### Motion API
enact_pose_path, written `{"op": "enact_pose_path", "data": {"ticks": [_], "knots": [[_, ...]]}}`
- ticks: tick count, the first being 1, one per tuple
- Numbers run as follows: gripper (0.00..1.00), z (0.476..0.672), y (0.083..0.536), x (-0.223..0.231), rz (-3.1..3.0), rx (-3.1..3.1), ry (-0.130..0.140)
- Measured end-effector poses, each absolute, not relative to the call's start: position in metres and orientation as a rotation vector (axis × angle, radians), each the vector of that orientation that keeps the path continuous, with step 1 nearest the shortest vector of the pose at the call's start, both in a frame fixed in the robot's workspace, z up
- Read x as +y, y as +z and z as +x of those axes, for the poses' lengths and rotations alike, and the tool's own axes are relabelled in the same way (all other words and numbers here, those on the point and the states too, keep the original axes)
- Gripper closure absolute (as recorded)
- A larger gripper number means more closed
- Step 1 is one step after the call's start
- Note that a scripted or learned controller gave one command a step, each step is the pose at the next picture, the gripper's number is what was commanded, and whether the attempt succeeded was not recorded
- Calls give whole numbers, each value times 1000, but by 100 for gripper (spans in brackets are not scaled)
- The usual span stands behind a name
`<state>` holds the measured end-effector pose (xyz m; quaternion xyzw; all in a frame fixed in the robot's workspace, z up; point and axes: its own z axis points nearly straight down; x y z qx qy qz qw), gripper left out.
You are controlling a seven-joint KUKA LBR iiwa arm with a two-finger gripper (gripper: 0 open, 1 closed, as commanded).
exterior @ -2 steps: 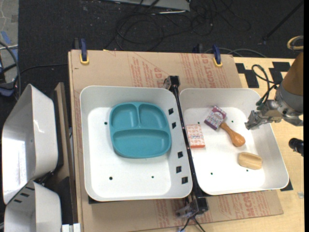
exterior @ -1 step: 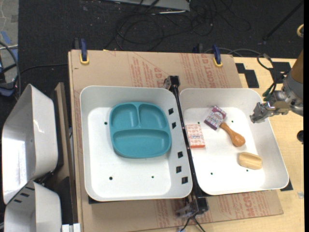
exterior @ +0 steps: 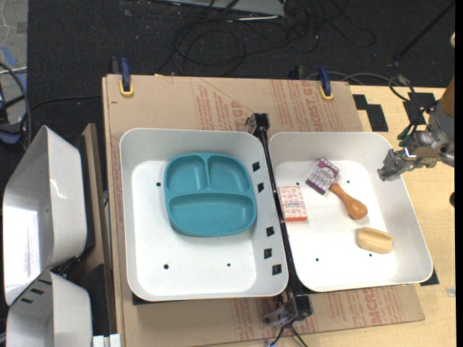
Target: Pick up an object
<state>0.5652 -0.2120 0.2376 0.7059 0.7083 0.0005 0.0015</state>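
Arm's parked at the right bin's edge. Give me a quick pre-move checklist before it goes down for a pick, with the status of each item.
1. Something to pick in the right bin: ok. A wooden spoon, a tan block, a small box and a purple packet lie there.
2. Gripper carrying nothing: cannot tell at this size.
3. Gripper above a target: not ok; it sits over the bin's right rim.
4. Target apart from neighbours: ok for the block; the packet touches the spoon.
5. Left bin: holds a teal divided plate.
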Motion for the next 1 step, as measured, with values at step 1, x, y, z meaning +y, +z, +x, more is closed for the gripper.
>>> {"op": "enact_pose_path", "data": {"ticks": [1], "knots": [[100,571,247,-158,2213,2229,2]]}}
